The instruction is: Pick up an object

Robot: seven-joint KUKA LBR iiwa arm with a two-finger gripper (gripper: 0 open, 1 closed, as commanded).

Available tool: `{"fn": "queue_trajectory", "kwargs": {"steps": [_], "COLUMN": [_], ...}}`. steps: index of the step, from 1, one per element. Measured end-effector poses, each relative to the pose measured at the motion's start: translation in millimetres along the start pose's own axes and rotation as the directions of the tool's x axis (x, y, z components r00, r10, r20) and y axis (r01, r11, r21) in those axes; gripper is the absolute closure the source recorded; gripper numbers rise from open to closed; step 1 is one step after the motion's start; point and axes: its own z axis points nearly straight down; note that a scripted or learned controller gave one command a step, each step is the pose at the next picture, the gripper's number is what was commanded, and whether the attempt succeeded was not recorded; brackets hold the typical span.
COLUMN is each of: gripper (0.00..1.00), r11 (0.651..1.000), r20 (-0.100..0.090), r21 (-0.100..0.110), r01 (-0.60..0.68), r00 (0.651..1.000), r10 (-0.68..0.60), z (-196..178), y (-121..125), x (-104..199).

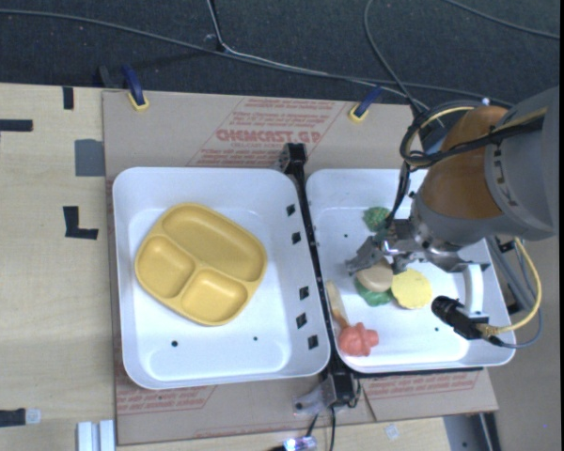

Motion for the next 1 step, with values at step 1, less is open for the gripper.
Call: {"fn": "queue_trajectory", "kwargs": {"steps": [1], "gripper": [1.00], "r11": [1.000], "r20": [0.000], "r21": [-0.001], "r01": [0.000], "r00": [1.000], "r10": [0.000], "z": [-55.7], "y": [-1.3], "x": [10.1]}}
